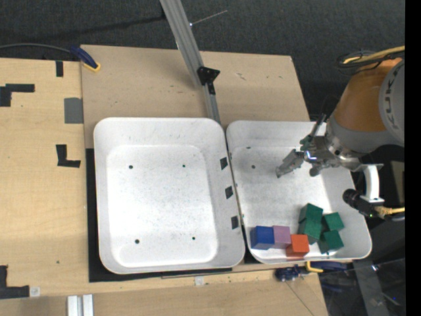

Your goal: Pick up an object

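Along the front wall of the right bin [270,127] lie a blue cube [263,236], a lilac cube [281,234] and an orange cube [299,244]. Several dark green blocks [320,227] cluster in the bin's front right corner. My gripper [300,168] hangs over the middle right of this bin, well behind the blocks. Its two grey fingers [285,168] are spread and open, and nothing sits between them.
The left bin [158,189] adjoins the right one, with small black clips on the shared rim. A metal rail [187,38] slants in from the top to the bins' back edge. A blue and yellow clamp [87,58] lies at the bench's back left.
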Available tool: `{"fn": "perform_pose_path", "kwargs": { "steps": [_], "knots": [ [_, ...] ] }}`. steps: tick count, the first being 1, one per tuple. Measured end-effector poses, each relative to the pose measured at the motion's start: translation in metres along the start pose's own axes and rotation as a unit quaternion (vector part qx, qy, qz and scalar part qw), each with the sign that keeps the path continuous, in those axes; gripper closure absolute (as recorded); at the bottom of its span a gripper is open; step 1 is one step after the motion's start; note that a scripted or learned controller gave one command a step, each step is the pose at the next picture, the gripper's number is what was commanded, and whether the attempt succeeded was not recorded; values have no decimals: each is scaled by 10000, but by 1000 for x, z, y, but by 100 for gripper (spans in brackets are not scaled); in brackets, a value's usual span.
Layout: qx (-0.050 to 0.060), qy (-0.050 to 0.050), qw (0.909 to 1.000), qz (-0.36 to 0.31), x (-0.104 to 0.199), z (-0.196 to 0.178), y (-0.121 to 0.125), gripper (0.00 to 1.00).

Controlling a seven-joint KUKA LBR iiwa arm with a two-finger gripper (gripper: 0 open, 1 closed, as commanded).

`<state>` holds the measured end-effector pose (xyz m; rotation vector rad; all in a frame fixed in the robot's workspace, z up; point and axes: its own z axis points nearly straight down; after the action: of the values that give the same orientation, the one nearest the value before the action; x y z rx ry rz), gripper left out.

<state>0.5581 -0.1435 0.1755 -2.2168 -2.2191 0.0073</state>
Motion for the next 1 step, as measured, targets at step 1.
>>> {"fn": "perform_pose_path", "kwargs": {
  "steps": [1],
  "knots": [
    [8, 3, 10000, 6, -6, 59, -8, 0]
  ]
}}
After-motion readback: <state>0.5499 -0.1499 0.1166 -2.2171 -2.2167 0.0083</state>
